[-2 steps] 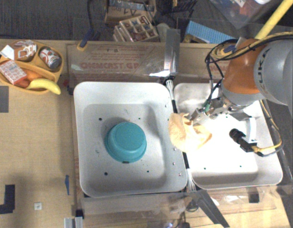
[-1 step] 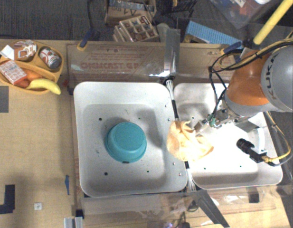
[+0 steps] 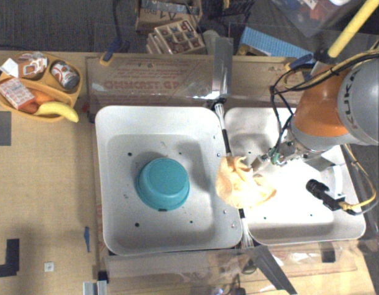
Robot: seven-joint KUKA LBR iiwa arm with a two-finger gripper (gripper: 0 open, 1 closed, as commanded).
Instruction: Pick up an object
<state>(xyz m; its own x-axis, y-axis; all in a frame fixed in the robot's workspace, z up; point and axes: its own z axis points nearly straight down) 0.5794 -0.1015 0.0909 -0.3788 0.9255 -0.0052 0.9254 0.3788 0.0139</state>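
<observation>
While a yellow tray (image 3: 6,94) with a banana (image 3: 57,109) and small packets sits on the bench at the far left, the left bin (image 3: 115,165) holds a teal bowl (image 3: 163,183), turned upside down near its middle. Further right, a yellow cloth (image 3: 241,188) lies crumpled at the left edge of the right bin (image 3: 300,217). It is pale yellow and soft, bunched into folds, and one lobe laps over the wall between the two bins. The gripper (image 3: 261,161) is low at the cloth's upper right corner, touching or just over its folds. Whether it is clamped on the cloth or released cannot be told from this slant. Behind it, the arm (image 3: 321,112) rises to the right, its orange band above the right bin's far corner.
</observation>
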